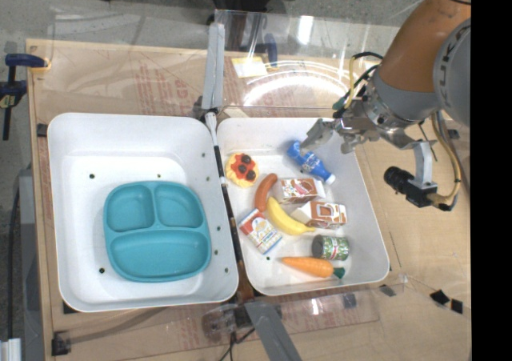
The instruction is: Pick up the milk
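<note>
Glossy white plastic bins (76, 139), matt teal plastic tray (157, 231) (smooth), printed cardboard milk carton (301, 190)

pincer (320, 134) above right bin (370, 215) – beside blue bottle (309, 159) | milk (300, 190) – lying mid-bin

Even, fairly bright overhead light fills the scene, and shadows are soft and short. Strong white glare streaks the clear plastic sheet over the tan wooden bench (288, 83) behind the 2 bins, with curved reflections. The shallow white right-hand bin (364, 183) looks slightly washed out along its rim. Focus is moderate; small package labels stay unreadable, and the grey metal two-finger gripper (332, 131) looks a little soft.
</note>
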`<control>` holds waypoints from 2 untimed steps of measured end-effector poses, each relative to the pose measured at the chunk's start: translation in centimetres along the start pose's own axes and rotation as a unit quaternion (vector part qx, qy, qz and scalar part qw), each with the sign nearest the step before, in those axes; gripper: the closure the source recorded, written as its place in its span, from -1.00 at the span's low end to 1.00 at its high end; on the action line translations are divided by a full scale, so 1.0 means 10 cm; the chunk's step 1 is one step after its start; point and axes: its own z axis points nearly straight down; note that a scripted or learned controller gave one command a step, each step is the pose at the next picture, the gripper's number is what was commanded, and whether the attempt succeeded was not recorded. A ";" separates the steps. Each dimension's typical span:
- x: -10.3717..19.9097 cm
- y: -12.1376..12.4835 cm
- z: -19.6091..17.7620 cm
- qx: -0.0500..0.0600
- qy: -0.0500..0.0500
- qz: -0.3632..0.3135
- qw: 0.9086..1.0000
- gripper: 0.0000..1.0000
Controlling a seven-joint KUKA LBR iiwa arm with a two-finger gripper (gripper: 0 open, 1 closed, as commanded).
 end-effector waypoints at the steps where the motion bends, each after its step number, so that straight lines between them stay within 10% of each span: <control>1: 0.25 -0.29 1.39 -0.005 -0.001 -0.032 0.999 -1.00; 2: -0.05 0.27 1.51 -0.015 -0.004 -0.062 0.998 -1.00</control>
